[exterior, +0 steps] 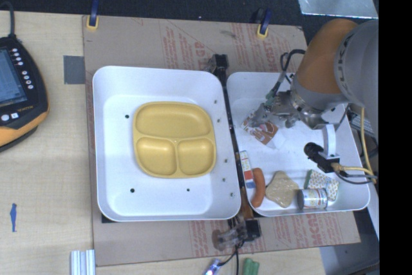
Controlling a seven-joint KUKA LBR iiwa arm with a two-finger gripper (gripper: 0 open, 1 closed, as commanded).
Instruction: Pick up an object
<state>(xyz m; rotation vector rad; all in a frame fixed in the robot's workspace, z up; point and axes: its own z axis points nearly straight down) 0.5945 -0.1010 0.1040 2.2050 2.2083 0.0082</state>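
My gripper reaches down into the right bin near its left side, just over a crinkled clear packet with brown and red contents. The gripper's tip touches or nearly touches the packet's upper edge, and I cannot make out a grasp. Along the bin's front lie an orange sausage-shaped toy, a tan bread-like piece, a small can on its side and a patterned pouch. A thin red and white box lies against the bin's left wall.
The left bin holds a yellow divided plate. The grey arm with its orange band covers the right bin's back right. A black cable plug hangs over the bin's right part. A teach pendant lies at far left.
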